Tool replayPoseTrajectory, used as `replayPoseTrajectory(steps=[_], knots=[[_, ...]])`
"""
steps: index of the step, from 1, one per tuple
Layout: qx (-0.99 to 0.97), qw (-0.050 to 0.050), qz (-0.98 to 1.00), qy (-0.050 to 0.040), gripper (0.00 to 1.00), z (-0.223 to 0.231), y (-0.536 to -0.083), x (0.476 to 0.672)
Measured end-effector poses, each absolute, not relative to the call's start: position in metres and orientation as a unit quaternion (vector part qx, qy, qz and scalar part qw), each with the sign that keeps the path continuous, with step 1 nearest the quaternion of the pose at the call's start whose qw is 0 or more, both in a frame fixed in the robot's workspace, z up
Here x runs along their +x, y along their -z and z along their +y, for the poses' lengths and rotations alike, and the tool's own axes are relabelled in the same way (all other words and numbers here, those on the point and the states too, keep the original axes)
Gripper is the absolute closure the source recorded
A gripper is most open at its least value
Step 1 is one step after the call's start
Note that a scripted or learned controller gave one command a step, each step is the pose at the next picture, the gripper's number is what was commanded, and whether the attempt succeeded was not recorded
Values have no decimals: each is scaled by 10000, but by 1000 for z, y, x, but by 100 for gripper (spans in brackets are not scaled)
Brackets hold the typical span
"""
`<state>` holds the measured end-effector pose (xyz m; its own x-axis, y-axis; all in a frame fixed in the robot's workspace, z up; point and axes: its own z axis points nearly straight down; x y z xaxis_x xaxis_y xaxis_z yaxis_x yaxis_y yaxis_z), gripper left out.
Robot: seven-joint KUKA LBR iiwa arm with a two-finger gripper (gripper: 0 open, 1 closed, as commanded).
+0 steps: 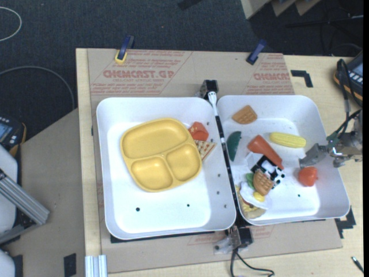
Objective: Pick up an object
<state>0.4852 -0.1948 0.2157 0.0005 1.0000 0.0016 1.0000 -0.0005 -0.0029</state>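
**Hand low at the right bin's edge, beside a tomato**

I see my hand (319,152) reaching in from the right, low over the right bin's (323,209) right side, its grey metal parts angled leftward. I cannot tell how it is set. A red tomato (307,176) lies just below and left of it, close but apart. Further left in that bin lie corn (287,139), a carrot (264,149), a green pepper (233,144), a cookie (244,115) and a heap of toys (260,186). The left bin (115,212) holds a yellow tray (159,153), with a red toy (198,131) and a waffle (206,149) at its right edge.
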Motion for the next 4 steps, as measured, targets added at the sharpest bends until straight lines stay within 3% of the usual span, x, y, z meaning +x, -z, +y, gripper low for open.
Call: replayPoseTrajectory(steps=[1,2,3,4], knots=[[-7073,19,-7069,-4,0,-197,-154,487],[-7068,-43,-7074,27,0,-195,-111,492],[-7069,-67,-7073,49,0,-196,-105,496],[-7071,-135,-7070,69,100,-197,-118,500]])
